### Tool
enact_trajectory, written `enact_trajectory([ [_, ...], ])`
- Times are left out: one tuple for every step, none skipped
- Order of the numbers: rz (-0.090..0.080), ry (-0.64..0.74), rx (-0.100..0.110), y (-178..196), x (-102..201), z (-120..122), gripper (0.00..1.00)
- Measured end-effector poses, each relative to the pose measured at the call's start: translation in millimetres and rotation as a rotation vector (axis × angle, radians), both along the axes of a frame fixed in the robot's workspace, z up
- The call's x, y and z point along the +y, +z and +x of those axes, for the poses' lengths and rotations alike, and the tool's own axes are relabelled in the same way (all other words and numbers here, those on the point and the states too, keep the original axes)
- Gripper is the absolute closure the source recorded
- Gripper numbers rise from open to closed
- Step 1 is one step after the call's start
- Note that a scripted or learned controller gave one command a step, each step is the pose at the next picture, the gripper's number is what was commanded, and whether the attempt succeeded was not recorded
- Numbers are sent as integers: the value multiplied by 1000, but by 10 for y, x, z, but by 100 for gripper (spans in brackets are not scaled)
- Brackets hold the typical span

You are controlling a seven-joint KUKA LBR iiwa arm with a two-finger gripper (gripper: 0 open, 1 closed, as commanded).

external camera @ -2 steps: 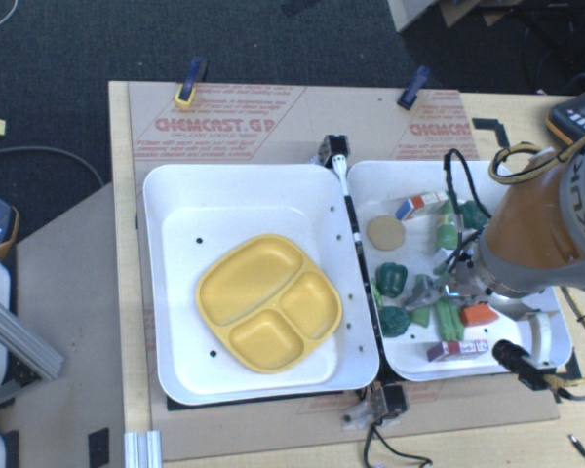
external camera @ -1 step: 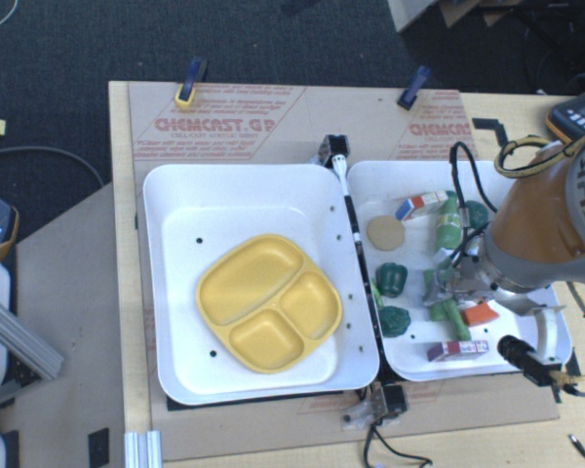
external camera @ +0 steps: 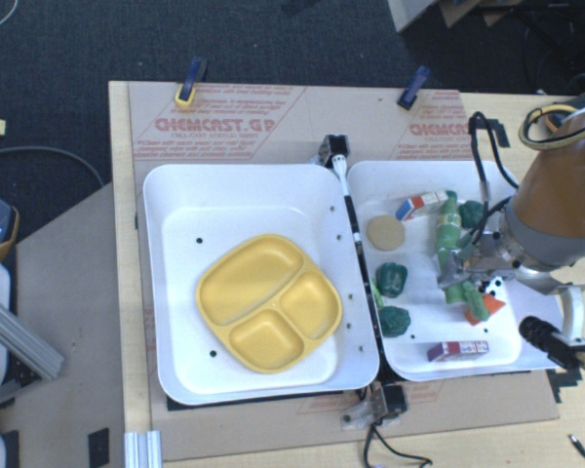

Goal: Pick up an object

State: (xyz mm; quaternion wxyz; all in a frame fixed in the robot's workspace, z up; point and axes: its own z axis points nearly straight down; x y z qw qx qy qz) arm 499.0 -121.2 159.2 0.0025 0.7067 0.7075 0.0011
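My gripper (external camera: pixel 461 273) reaches down into the right bin (external camera: pixel 409 364), among a cluster of toys near its right side. Under and beside it lie a light green piece (external camera: pixel 448 228), an orange and green toy (external camera: pixel 480 306) and a small black and white item (external camera: pixel 493 285). Further left in the same bin are a tan disc (external camera: pixel 385 232), two dark green toys (external camera: pixel 391 279) (external camera: pixel 395 320) and a red, white and blue box (external camera: pixel 420 204). A red and white bar (external camera: pixel 458 350) lies near the front wall. The arm's wrist hides whatever sits directly beneath it.
The left bin (external camera: pixel 166 222) holds a yellow divided plate (external camera: pixel 268 302). A black clamp (external camera: pixel 333 149) sits where the bins meet at the back. Cables (external camera: pixel 483 154) hang near the arm over the right bin's rear.
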Motion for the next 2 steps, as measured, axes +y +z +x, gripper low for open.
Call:
enact_trajectory([
  [0,0,-2,637,8,30,100],
  [1,0,2,657,9,36,100],
])
